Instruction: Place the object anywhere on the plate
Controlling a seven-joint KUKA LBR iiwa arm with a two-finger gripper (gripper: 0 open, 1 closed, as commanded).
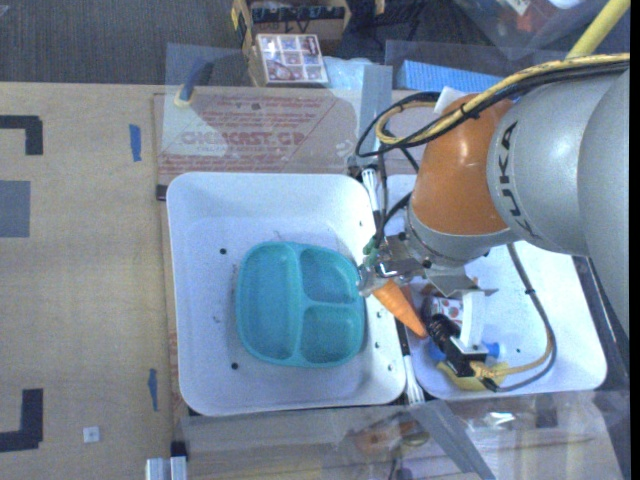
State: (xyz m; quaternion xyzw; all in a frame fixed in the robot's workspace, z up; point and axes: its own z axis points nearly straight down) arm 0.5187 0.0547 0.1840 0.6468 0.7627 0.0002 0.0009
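Camera view puts my gripper point(378, 268) low over the seam between the two white bins, under the orange band of my wrist, and I cannot tell from this angle whether it grips anything. Just below and to the right of my tool lies the orange object point(402, 308), a tapered, carrot-shaped piece, its thick end up against my tool and its point running away across the divider. I judge it light and fairly stiff, smooth-skinned and likely a little slippery, so the thick end or the middle is the place to take it, across its width. Directly left of my tool, close by, sits the plate point(262, 298), teal plastic with rounded corners and three shallow compartments, lying flat in the left bin point(200, 218). Its glossy floor may let a round object roll.
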